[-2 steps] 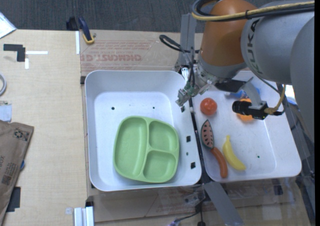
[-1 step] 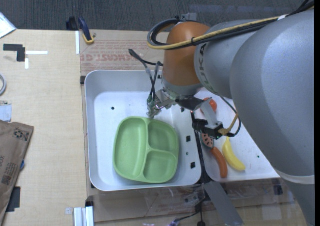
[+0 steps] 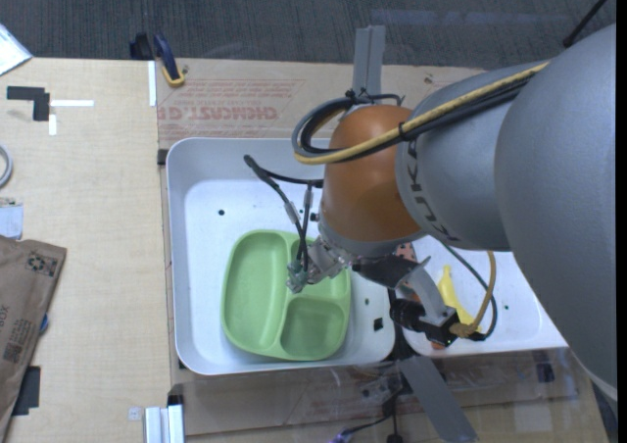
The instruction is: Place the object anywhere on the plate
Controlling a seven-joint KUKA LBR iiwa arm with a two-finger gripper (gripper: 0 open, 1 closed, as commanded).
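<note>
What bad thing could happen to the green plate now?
The gripper is low over the green plate, near its divider ridge. It might bump or shove the plate toward the white bin wall. The black cables hanging nearby could also snag.

Pale wooden bench [image 3: 88,167] carrying a white bin [image 3: 181,235].
A sheet of cardboard [image 3: 235,103] lies under the bin; a brown paper bag [image 3: 24,304] rests at the bench's left edge.
</note>
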